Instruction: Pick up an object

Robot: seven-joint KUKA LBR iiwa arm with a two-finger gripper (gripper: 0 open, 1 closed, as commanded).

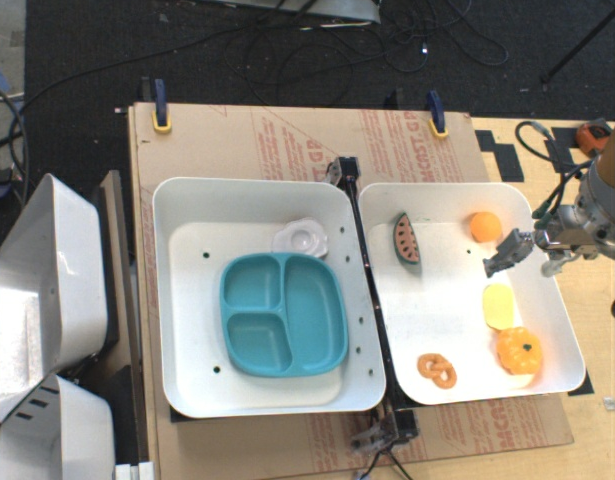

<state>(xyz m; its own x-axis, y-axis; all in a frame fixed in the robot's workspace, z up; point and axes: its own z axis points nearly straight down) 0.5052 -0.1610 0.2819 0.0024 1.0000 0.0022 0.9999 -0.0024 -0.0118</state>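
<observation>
Pretzel (437, 370) front; yellow piece (500, 306) just below fingers (506, 256), apart.

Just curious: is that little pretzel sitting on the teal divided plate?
No, the small brown pretzel lies in the right white bin, apart from the plate.

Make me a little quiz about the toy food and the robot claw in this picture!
1. True or false: the teal divided plate lies in the same bin as the watermelon slice.
2. Which toy lies nearest the claw? A) pretzel B) orange ball C) pumpkin
3. Fill in: the pale yellow piece lies just above the ____ in the picture.

Key
1. False. The plate is in the left bin; the slice is in the right bin.
2. B
3. pumpkin
</observation>
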